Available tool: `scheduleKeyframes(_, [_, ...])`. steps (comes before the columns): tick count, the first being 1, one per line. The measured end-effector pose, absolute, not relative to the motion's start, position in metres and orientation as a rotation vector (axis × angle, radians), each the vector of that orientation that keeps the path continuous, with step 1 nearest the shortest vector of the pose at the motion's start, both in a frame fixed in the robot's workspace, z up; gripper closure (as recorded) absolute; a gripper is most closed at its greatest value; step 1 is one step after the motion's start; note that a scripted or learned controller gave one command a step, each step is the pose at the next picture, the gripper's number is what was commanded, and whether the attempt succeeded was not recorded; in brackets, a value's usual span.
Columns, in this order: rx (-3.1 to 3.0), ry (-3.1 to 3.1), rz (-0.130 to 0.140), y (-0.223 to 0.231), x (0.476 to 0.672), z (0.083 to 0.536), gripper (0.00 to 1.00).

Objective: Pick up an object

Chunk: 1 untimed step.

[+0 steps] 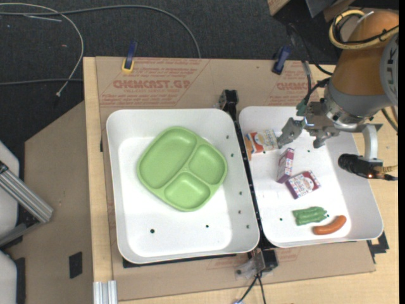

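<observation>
Left bin: a shallow white plastic bin (126, 233) on the cardboard-covered table (95, 170) holds one light green three-compartment plastic plate (182, 168), lying flat near the bin's centre. Nothing else in it that I can make out.

Right bin: a second shallow white plastic bin (361, 214) just beside the first. Contents, left to right: a small orange-and-white carton (257, 142) near the far left corner; a slim purple-and-white packet (286, 164) tilted on its edge; a squat purple-and-white pouch (301, 183) just beside and below it; a green toy pepper (309, 215); an orange toy sausage (330, 225) touching or nearly touching the pepper, close to the near rim.

Arm: the claw (304, 133) hangs over the far part of the right bin, fingers spread apart, nothing between them. The slim packet sits just below the left finger and the carton just to its left, so either looks the likeliest target.

Risks, as I judge them: the carton, packet and pouch are crowded, so a descent could land a finger on top of one and tip or shove it aside. The slim packet looks light and could slide out of a closing grip. A target near the bin wall leaves little room for a finger.
</observation>
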<state>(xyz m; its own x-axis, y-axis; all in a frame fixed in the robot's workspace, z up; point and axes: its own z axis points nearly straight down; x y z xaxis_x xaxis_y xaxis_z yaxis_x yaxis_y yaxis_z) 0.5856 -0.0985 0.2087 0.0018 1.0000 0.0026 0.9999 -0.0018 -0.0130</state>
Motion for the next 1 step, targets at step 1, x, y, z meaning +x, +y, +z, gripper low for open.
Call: scheduleKeyframes(1, [-2.220,-2.221,0.000,-0.0984,0.5882,0.2146,0.00])
